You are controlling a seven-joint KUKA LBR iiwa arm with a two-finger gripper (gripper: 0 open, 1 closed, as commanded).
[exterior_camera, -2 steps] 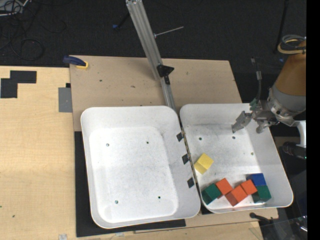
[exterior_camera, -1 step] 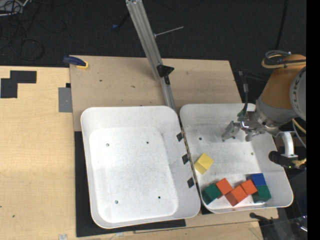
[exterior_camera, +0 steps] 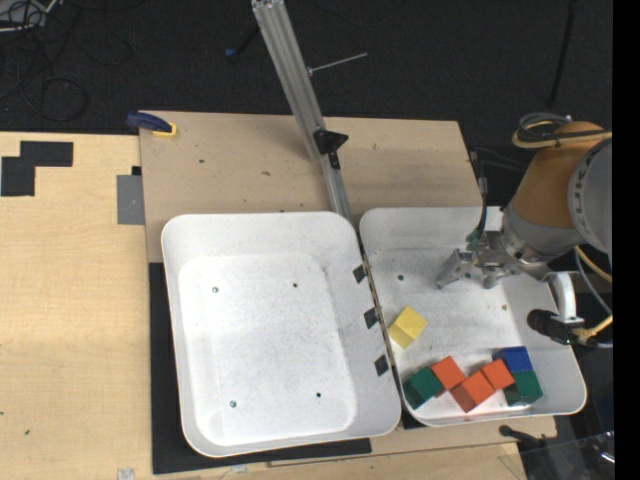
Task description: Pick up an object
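1. At the 3 o'clock side of the counter (exterior_camera: 300,163), the grey arm with its orange band (exterior_camera: 545,183) reaches into the right bin (exterior_camera: 420,230).
2. The hand (exterior_camera: 462,268) hangs low over the upper half of that bin, its metal fingers pointing toward 9 o'clock; nothing sits between them, and how far apart they stand cannot be told from this slant.
3. A yellow block (exterior_camera: 407,326) lies just beside the bin's left wall, at about 7 o'clock from the hand and clear of it.
4. Along the bin's 6 o'clock edge sits a cluster: a green block (exterior_camera: 422,385) touching an orange block (exterior_camera: 448,372), then a red block (exterior_camera: 470,392), another orange block (exterior_camera: 497,375), a blue block (exterior_camera: 515,359) and a dark green block (exterior_camera: 523,389) at the 3 o'clock end.
5. The left bin (exterior_camera: 265,328) lies alongside, touching the right bin along black clips (exterior_camera: 370,317).
6. A slanted aluminium rail (exterior_camera: 298,88) runs from 12 o'clock down to the seam between the bins.
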